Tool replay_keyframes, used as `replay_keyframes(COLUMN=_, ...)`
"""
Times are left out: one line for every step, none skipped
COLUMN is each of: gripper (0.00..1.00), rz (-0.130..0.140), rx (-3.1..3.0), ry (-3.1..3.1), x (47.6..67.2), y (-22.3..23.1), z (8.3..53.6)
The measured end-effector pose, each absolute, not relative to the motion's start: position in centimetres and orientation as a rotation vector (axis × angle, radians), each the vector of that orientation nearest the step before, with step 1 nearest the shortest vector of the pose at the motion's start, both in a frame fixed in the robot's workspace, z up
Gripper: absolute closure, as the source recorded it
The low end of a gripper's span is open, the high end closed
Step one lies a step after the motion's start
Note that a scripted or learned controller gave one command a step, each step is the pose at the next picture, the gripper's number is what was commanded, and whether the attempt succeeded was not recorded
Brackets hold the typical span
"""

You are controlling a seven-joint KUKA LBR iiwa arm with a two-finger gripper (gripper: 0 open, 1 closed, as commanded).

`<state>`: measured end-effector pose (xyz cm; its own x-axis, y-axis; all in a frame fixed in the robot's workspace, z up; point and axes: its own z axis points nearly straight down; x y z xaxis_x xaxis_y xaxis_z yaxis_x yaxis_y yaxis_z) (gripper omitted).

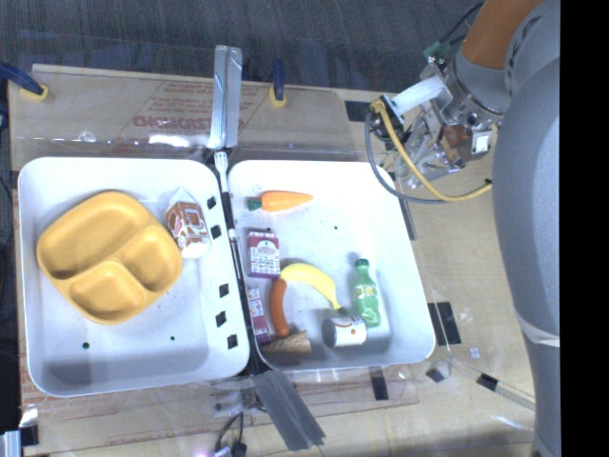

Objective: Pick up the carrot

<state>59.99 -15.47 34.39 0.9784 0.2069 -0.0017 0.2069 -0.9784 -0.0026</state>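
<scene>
The carrot (283,200) is orange with a small green top pointing left. It lies flat near the far edge of the right bin (400,255), apart from the other items. My gripper (430,133) is up beyond the bin's far right corner, over the bench, wrapped in yellow and black cables. It is well to the right of the carrot and a little farther back. Nothing shows in it.
Nearer in the right bin lie a red carton (263,253), a banana (310,279), a green bottle (365,293), a sausage (279,307) and a small can (344,331). The left bin (57,350) holds a yellow divided plate (109,255) and a wrapped snack (187,227).
</scene>
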Motion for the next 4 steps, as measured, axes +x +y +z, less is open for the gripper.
replay_keyframes(gripper=1.0, rz=0.011, rx=-3.119, ry=-0.342, x=57.3, y=-16.4, z=21.5)
replay_keyframes(gripper=1.0, rz=0.005, rx=-3.12, ry=-0.331, x=64.0, y=-18.4, z=22.7)
replay_keyframes(gripper=1.0, rz=0.002, rx=-3.111, ry=-0.416, x=65.1, y=-19.1, z=29.3)
replay_keyframes(gripper=1.0, rz=0.009, rx=-3.119, ry=-0.34, x=64.9, y=-20.7, z=23.9)
